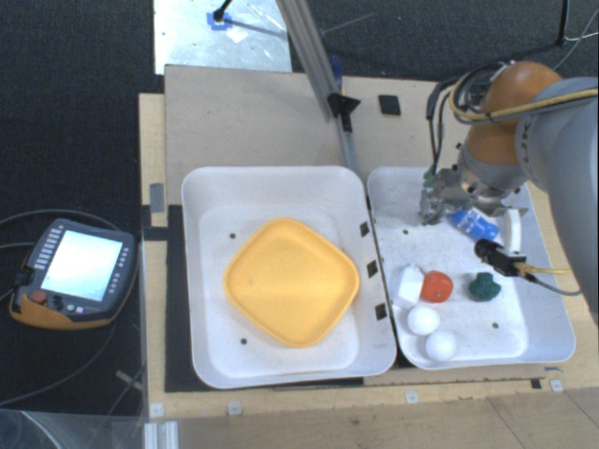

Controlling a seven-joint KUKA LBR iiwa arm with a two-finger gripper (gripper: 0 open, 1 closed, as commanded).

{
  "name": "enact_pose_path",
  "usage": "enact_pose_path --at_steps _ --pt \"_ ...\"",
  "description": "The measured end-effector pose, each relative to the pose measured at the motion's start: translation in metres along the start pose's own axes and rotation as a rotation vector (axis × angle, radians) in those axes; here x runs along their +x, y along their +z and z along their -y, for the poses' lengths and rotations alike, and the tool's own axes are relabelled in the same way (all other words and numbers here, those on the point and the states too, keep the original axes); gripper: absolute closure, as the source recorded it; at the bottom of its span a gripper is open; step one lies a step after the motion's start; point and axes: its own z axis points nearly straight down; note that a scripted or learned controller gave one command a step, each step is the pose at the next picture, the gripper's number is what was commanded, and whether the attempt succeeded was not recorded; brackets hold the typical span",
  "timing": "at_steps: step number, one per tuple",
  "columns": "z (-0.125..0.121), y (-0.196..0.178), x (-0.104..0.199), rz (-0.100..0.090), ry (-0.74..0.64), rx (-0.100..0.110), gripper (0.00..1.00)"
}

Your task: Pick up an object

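Two shallow white bins sit side by side on a pale bench top (253, 120), with dark carpet around it and a teach pendant (73, 271) lying on the floor far out past the left bin (201, 279). That bin holds a yellow square plate (292, 281), well away from the gripper (440, 204) across the divide between the bins. The gripper hangs low over the back part of the right bin (552, 340), under the grey arm with its orange band (519, 87); whether it is apart or together cannot be told from this angle.

Just beside the gripper, on the arm's side, lies a small blue object (471, 223), partly under the wrist; whether they touch is unclear. Nearer the camera from the gripper sit a white block (409, 284) and a red object (436, 287), touching or nearly so, and a dark green object (483, 287) a little apart. Further still toward the front rim lie two white balls (423, 321) (440, 345), close together.
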Motion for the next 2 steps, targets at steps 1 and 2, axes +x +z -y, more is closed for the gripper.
enact_pose_path --at_steps 1,2 --pt "-0.009 -0.052 0.006 0.0 -0.001 -0.003 1.0" --pt "-0.012 -0.115 0.002 0.0 -0.001 -0.003 1.0"
